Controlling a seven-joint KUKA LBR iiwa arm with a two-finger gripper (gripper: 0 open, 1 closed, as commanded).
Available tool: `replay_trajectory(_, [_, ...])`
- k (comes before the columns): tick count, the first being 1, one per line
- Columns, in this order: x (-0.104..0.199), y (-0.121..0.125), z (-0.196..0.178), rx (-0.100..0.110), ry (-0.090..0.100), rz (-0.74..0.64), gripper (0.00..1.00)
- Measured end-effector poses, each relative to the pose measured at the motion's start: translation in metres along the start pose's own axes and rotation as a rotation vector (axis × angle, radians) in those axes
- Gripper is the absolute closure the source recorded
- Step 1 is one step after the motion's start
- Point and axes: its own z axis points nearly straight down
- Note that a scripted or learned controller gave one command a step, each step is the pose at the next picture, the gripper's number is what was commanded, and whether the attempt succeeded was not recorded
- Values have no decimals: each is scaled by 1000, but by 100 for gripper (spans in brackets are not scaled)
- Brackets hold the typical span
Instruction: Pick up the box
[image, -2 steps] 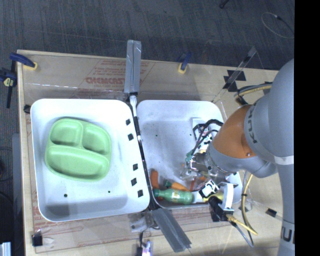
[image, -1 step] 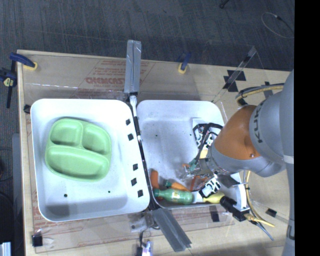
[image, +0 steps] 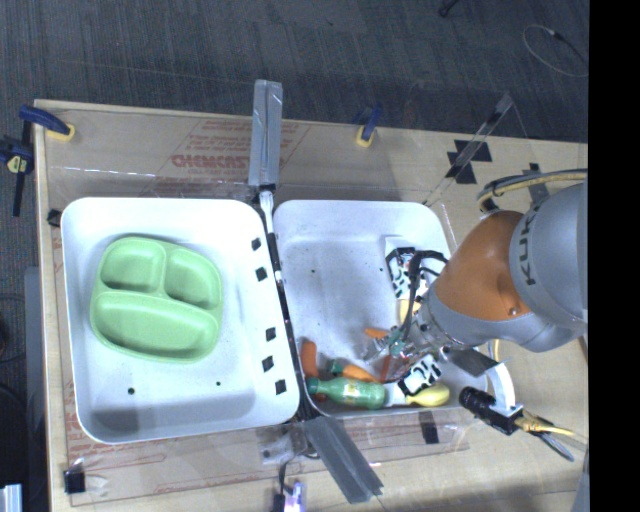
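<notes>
1. Low in the right bin (image: 330, 225), at the lower right of the frame, you find the gripper (image: 400, 345) down among a cluster of small things, reached in from the right under the grey arm (image: 555, 270) with its orange band (image: 480, 280).
2. You cannot tell from this slanted view how the gripper stands; metal parts and wiring crowd the spot, and nothing can be read as held.
3. Your box (image: 400, 268) appears to be the white carton with black print lying against the right bin's right wall, just above the gripper and partly covered by the wrist and a black cable; it rests on the bin floor.
4. Just below and right of the gripper you see a second small white-and-black printed item (image: 420, 376), near a yellow banana-like piece (image: 432, 396) at the bin's lower right corner.
5. Along the bin's bottom edge lies a green bottle (image: 350, 392) on its side, with an orange carrot-shaped piece (image: 355, 372) just above it and a reddish-orange piece (image: 309, 353) at its left end, beside the divider.
6. Over in the left bin (image: 80, 400), you have a green divided tray (image: 157, 297) in the upper left part, well apart from the arm.
7. Both bins sit side by side on the wooden bench (image: 400, 160), with blue clamps (image: 47, 122) on its upper edge.
</notes>
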Motion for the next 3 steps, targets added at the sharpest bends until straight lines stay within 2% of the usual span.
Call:
replay_trajectory(1, [95,28,-80,-5,-6,179,100])
replay_trajectory(2, [53,15,1,-3,-6,-112,100])
replay_trajectory(3, [53,16,-9,-3,-5,-117,100])
